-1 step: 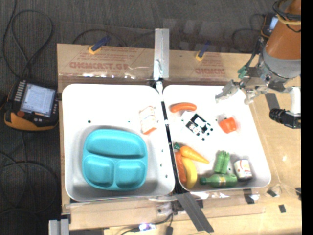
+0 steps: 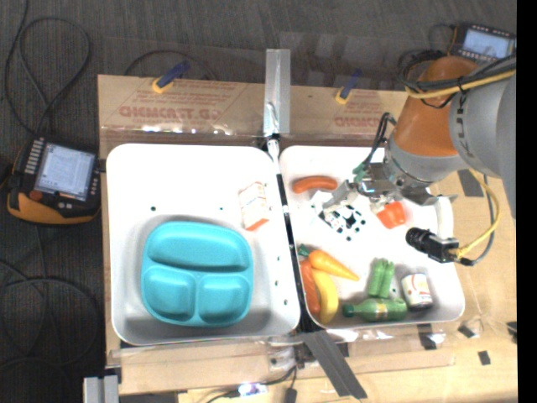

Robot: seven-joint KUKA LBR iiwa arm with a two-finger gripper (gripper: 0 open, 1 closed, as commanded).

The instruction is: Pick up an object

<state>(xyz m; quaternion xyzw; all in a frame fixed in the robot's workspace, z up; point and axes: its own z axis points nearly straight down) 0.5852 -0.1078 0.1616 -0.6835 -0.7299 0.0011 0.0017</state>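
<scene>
camera view: task at an early stage, nothing lifted yet by the look of it. gripper (image 2: 357, 190) low over the back half of the right bin (image 2: 369, 247), reaching in from the right under the orange band. open or closed: cannot tell, tip too small and cluttered against the parts behind it. nothing seen held.

nearest candidates for the pick: black-and-white patterned object (image 2: 342, 217) lying on the bin floor just in front of the gripper, red sausage (image 2: 312, 183) near the back wall to one side, orange-red block (image 2: 391, 215) just beside the wrist on the other side. all three apparently resting on the floor.

further forward in the same bin, well apart from the gripper: carrot (image 2: 329, 264), banana (image 2: 325, 299), green bottle (image 2: 373, 311) lying flat, green vegetable (image 2: 382, 277), small can (image 2: 417, 290).

left bin (image 2: 168, 183): teal divided plate (image 2: 197, 271) and a white-and-orange carton (image 2: 254, 206) near the dividing wall, both far from the arm.

judged remaining: settle on one object, probably the patterned one given its closeness, close on it, raise it clear of the floor. judged done: approach into the bin only.
</scene>
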